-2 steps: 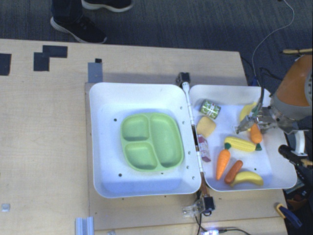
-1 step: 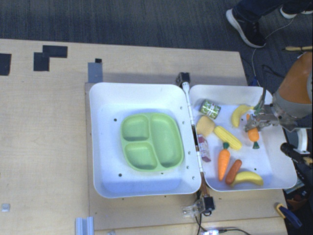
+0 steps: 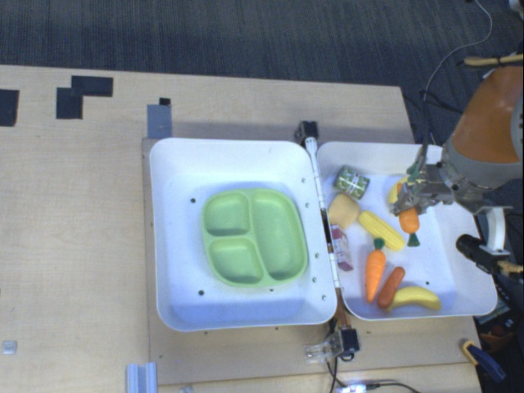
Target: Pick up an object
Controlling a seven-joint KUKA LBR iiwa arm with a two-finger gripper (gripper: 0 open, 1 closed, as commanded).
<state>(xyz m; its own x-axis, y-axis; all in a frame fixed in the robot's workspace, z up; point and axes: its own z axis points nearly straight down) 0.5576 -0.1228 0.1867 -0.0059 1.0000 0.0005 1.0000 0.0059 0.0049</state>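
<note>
My gripper [image 3: 412, 201] hangs over the upper right part of the right bin [image 3: 458, 158], coming in from the right. A small orange carrot [image 3: 409, 222] with a green end lies or hangs directly under its tip, and the two meet in the view. I cannot tell whether it is held. A yellow piece [image 3: 395, 191] peeks out at the gripper's left side. To the left lie a yellow corn cob [image 3: 381, 229], a green can [image 3: 353, 182] and a tan piece [image 3: 344, 210].
Toward the right bin's front lie a larger carrot [image 3: 374, 272], a red sausage [image 3: 390, 286], a banana [image 3: 417, 299] and a pink-labelled packet [image 3: 341, 248]. The left bin [image 3: 176, 219] holds a green divided plate [image 3: 255, 236]. Cables and dark gear sit off the bench's right edge.
</note>
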